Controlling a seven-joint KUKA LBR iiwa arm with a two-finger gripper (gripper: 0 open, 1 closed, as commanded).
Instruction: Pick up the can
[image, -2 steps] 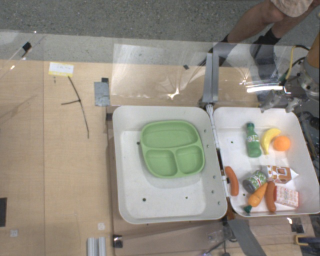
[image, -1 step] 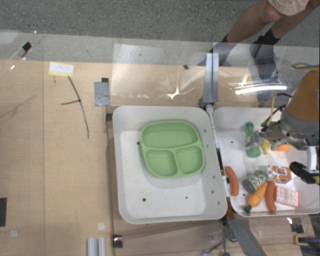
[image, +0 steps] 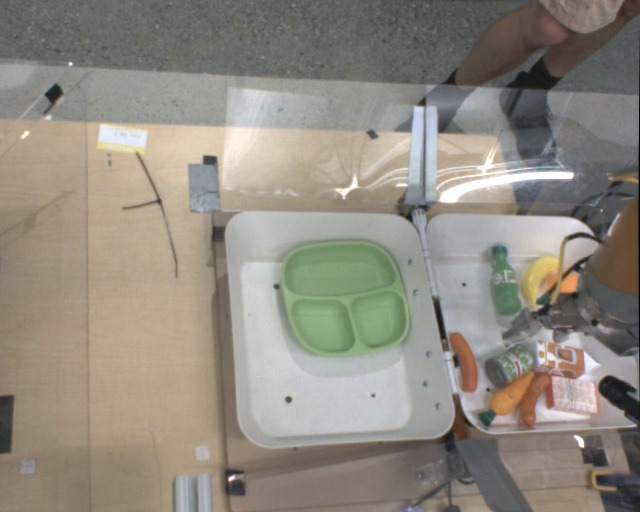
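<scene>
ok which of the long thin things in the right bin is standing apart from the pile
The green bottle, alone near the bin's far side. The sausage and carrot lie lower down beside the can.

Yellow note (image: 122, 138): carrying faint marks, too small to read.
Can (image: 511, 362): showing a green and white label, its print blurring beyond reading.
Carton (image: 572, 396): bearing red and white printing, no words coming through.
</scene>
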